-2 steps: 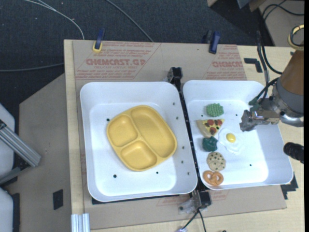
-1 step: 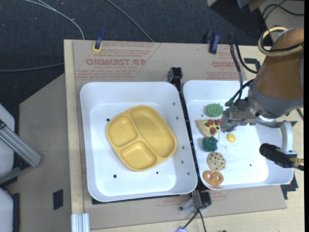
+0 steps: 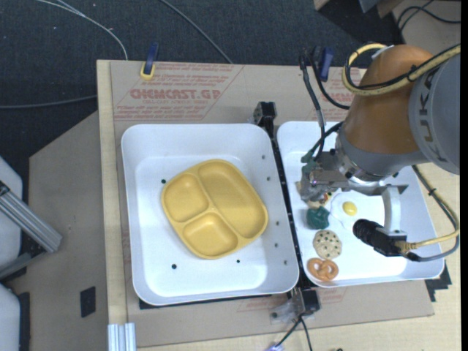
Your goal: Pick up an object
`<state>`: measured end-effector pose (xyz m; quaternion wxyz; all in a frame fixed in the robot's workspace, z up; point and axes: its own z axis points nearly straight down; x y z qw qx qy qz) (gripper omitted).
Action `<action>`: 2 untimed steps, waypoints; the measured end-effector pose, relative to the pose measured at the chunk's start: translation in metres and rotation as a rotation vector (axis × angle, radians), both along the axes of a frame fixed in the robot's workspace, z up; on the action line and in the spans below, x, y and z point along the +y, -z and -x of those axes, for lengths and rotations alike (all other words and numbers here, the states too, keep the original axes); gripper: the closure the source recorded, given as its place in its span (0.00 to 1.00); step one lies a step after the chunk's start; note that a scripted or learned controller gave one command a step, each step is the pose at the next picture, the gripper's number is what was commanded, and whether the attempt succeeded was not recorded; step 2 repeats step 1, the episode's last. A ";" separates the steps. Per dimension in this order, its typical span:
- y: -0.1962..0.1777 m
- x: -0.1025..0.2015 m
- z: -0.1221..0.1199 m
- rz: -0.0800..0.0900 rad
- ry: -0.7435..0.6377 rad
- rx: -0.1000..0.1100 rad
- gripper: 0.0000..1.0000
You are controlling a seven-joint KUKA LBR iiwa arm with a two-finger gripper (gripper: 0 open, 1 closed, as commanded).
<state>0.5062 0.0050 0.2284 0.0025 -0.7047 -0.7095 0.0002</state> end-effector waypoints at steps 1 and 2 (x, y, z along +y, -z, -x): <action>-0.007 0.056 -0.001 0.001 0.000 -0.005 1.00; -0.007 0.056 -0.001 0.001 0.000 -0.005 1.00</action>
